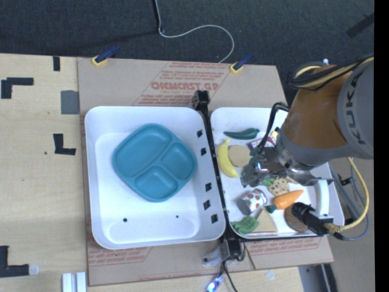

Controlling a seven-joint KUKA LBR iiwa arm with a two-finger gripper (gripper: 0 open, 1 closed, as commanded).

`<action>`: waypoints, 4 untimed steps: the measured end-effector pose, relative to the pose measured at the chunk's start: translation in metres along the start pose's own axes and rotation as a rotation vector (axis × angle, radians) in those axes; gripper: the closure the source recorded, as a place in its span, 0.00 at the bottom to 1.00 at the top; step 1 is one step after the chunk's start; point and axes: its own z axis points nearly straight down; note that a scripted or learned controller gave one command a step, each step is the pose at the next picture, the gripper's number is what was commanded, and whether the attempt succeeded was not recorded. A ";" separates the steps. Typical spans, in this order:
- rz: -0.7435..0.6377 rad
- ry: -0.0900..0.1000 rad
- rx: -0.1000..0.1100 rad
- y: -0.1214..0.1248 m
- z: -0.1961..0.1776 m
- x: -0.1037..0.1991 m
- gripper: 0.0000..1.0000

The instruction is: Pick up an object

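A dark carpet floor (73, 17) is seen behind the surface (36, 163), which is pale wood with black marks. A flat brown cardboard sheet (176, 81) is laid on it. Two smooth white bins are set side by side. In the left bin (97, 224), a blue plate (155, 161) with three parts is kept. In the right bin (228, 115), a banana (226, 162), a carrot (287, 198) and a green pepper (242, 133) are piled. The tool (256, 170) is held low over the toys; how open it is cannot be told.

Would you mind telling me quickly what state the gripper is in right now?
Gripper: low in the right bin among the toy food, beside the banana; whether it is open, closed or holding anything cannot be told.
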 end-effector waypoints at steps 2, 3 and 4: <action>-0.001 -0.002 -0.009 0.099 0.042 0.040 1.00; -0.001 0.000 -0.004 0.095 0.031 0.040 1.00; 0.001 0.000 0.000 0.012 0.023 0.063 1.00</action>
